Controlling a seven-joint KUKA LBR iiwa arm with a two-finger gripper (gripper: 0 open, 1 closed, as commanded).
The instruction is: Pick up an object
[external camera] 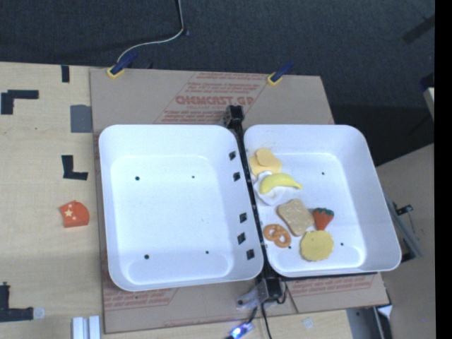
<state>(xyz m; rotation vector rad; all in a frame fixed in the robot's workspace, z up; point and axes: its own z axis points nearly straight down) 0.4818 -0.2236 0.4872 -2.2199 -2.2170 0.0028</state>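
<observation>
Small toy foods, a yellow banana and tan bread slice among them, are lying in the right white bin; I'm seeing no hand, so its state I cannot tell.

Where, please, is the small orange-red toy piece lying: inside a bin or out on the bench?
Out: the small orange-red toy piece lies on the wooden bench, left of the left white bin.

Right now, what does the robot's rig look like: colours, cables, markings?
A white cable loops behind the bench. Two white bins sit side by side on brown cardboard printed with red lettering. Small black clips line the seam between them.
</observation>
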